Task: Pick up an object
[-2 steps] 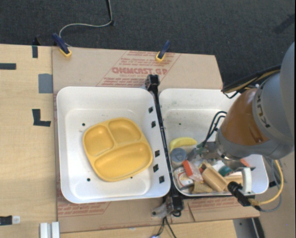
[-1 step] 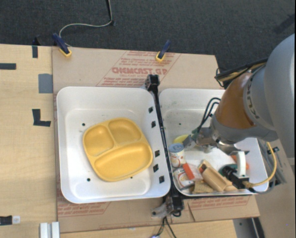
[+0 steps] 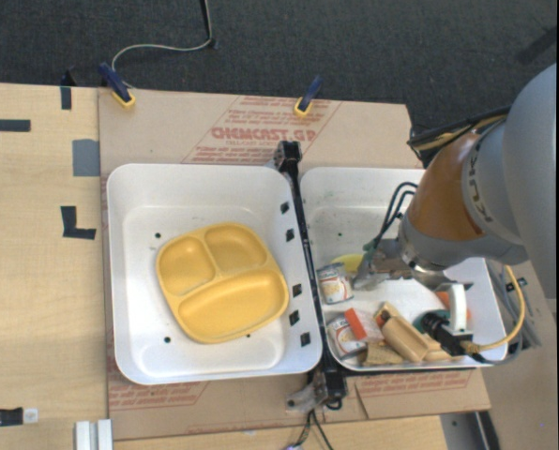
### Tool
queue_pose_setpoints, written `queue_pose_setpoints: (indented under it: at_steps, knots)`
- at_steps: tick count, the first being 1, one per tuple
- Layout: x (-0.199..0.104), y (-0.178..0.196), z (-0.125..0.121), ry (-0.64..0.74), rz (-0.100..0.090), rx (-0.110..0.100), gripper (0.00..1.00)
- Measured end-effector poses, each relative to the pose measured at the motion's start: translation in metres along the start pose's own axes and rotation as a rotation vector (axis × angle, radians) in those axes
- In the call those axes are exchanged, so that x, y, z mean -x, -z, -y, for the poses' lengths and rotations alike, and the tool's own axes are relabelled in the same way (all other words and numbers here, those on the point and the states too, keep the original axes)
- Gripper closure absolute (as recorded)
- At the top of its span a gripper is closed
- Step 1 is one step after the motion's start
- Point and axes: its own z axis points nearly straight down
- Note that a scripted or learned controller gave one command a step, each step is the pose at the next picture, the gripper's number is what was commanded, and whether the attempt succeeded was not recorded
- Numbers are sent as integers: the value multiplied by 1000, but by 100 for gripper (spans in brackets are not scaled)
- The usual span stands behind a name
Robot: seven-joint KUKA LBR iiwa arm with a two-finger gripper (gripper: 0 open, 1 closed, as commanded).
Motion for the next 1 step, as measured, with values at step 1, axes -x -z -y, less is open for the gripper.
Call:
queue_pose_setpoints:
  at_steps: [1]
  knots:
    - [6, 1, 0, -5, 11, 4, 0]
